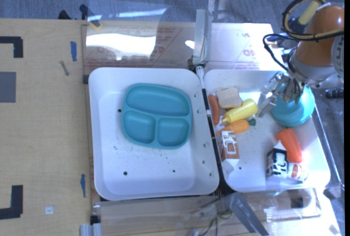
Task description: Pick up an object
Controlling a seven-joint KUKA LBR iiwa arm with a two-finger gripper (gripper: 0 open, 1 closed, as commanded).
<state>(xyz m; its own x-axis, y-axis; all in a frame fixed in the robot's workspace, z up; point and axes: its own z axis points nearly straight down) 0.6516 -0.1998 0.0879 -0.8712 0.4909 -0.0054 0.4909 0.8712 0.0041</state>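
White carton (280,164) and orange carrot (290,143) lie near the right bin's (257,177) front edge. Farther back, yellow bottle (239,111) and bread slice (229,98) sit by its left wall. At the far right corner the pincer (280,93) hangs spread and empty beside a teal cup (295,109). Nothing is lifted yet; the grasp remains undone.
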